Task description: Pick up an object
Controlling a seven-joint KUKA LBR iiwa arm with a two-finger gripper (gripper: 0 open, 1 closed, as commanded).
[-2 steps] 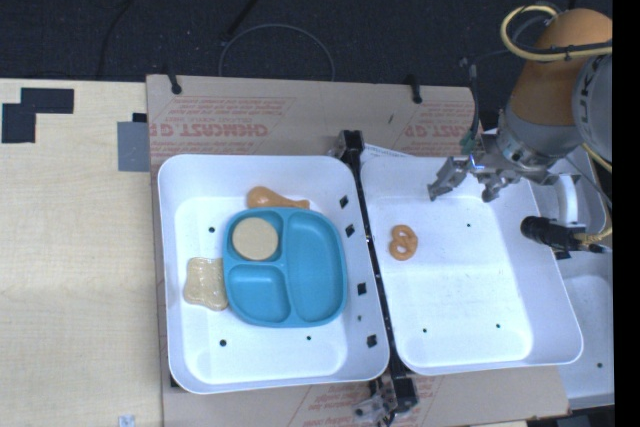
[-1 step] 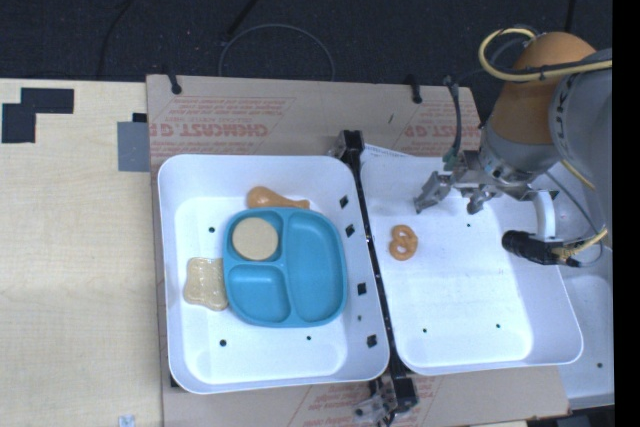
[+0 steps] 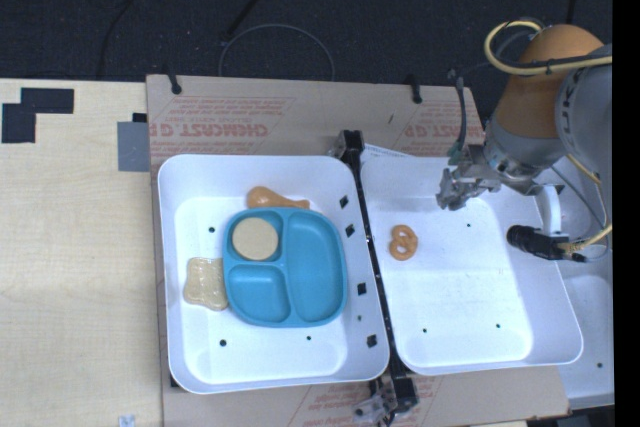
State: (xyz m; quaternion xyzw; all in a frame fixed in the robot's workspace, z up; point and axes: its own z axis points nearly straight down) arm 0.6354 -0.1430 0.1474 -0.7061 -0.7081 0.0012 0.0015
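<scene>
Hovering: gripper (image 3: 458, 192) over right bin (image 3: 500, 335), back edge
Grip: nothing held; opening unclear
Likely target: pretzel (image 3: 403, 242), lying apart, easiest reach
Left bin (image 3: 190, 355): blue tray (image 3: 285, 267), crowded

Two bins side by side, arm in from the right.

Left bin (image 3: 190, 355): divided tray (image 3: 285, 270) near centre, round biscuit (image 3: 254, 238) in its rear-left compartment; cracker (image 3: 205, 283) touching the tray's left edge; another food piece (image 3: 272, 199) just behind the tray (partly hidden). Right bin (image 3: 480, 335): pretzel (image 3: 403, 242) left of centre; gripper (image 3: 457, 195) over the rear, right of and behind the pretzel, apart from it.
</scene>
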